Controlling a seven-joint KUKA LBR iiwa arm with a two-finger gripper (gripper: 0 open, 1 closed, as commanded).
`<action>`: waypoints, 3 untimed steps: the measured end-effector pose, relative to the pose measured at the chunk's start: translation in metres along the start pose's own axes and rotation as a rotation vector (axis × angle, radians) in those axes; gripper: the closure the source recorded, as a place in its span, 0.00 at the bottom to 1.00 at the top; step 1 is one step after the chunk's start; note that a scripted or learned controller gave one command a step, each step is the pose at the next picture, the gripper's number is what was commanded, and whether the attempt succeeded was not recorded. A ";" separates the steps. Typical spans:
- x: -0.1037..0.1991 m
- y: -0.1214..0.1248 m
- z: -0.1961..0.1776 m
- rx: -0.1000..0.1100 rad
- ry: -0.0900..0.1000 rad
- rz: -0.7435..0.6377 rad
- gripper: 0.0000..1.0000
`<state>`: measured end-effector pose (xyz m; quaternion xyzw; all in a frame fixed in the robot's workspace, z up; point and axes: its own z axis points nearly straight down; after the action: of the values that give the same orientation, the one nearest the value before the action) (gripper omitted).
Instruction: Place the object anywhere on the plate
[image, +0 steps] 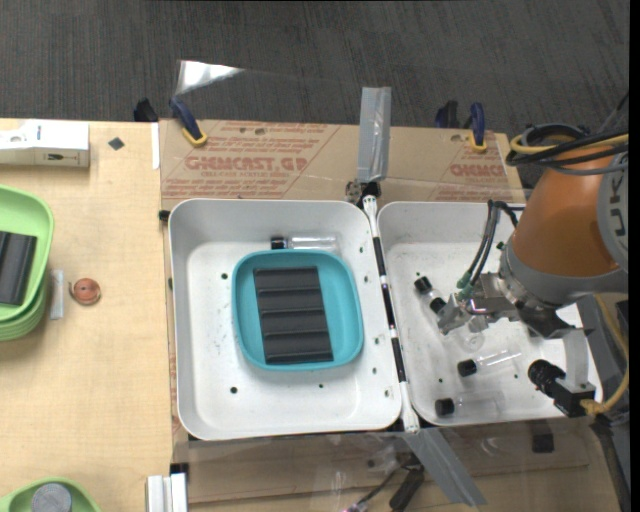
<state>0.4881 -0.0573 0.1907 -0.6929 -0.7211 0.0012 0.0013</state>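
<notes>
A teal square plate (345, 300) lies in the left white bin (200, 330), with a black ribbed block (292, 313) on its middle. My gripper (453, 316) hangs low over the right bin (410, 245), near its centre. Around it lie small black pieces: one (422, 285) just up-left, one (437, 303) right beside it, one (466, 368) below it. A clear tube (497, 357) lies below-right of the gripper. The arm's orange band and wrist hide the bin floor to the right.
Another clear tube with a black cap (300, 242) rests by the left bin's far wall, above the plate. A further black piece (445, 406) sits near the right bin's front wall. Green dishes (25, 265) stand on the bench at far left.
</notes>
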 end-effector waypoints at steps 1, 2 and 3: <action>0.076 -0.005 0.000 0.001 -0.001 -0.076 1.00; 0.076 -0.005 0.000 0.000 -0.001 -0.076 0.00; 0.075 -0.005 -0.007 0.002 -0.002 -0.073 1.00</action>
<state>0.4804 0.0170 0.1982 -0.6660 -0.7459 0.0027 0.0014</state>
